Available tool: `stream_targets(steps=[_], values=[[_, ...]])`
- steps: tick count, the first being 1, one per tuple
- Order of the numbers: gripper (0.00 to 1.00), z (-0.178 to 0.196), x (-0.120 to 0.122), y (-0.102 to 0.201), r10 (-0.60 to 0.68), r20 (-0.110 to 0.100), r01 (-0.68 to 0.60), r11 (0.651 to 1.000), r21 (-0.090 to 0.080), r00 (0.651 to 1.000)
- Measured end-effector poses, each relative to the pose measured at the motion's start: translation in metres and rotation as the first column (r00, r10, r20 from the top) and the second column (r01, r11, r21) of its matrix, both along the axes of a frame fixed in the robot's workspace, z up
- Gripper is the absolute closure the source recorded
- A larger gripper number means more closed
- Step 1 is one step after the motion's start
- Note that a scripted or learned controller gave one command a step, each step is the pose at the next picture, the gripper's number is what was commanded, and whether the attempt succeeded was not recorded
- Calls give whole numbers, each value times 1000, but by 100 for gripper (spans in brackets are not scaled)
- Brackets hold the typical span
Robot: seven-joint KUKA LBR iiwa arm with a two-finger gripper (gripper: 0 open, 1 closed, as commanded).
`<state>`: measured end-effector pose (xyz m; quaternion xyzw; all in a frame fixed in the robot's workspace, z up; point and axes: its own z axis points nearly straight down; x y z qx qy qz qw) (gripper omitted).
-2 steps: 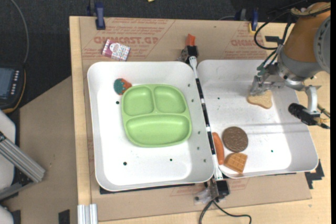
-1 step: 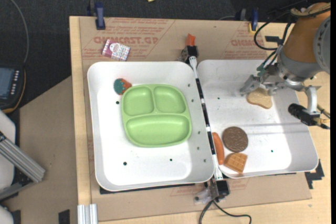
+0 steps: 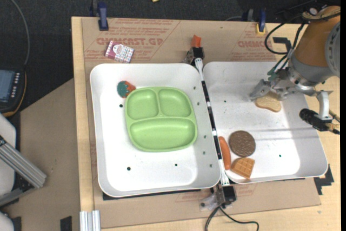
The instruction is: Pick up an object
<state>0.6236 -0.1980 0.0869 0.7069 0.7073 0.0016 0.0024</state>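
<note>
The claw (image 3: 268, 89) sits low in the right bin (image 3: 303, 165), touching the tan bread-shaped piece (image 3: 268, 104); whether it is clenched or released cannot be told. A green divided plate (image 3: 160, 118) lies in the left bin (image 3: 108, 132).

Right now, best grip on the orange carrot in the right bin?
Grip the carrot at its middle, from straight above, pincer closing across its narrow width. It lies flat, lengthwise against the right bin's left wall, with the brown cookie close on its other side, so finger room looks tight. A side approach looks blocked.
</note>
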Motion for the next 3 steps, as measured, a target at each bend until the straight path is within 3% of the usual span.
stream_targets(steps=[1, 2, 3], values=[[100, 13, 2, -1, 1, 8, -1, 1000, -4, 1000], [0, 12, 2, -1, 1, 7, -1, 1000, -4, 1000], [0, 0, -11, 42, 2, 0, -2, 1000, -4, 1000]])
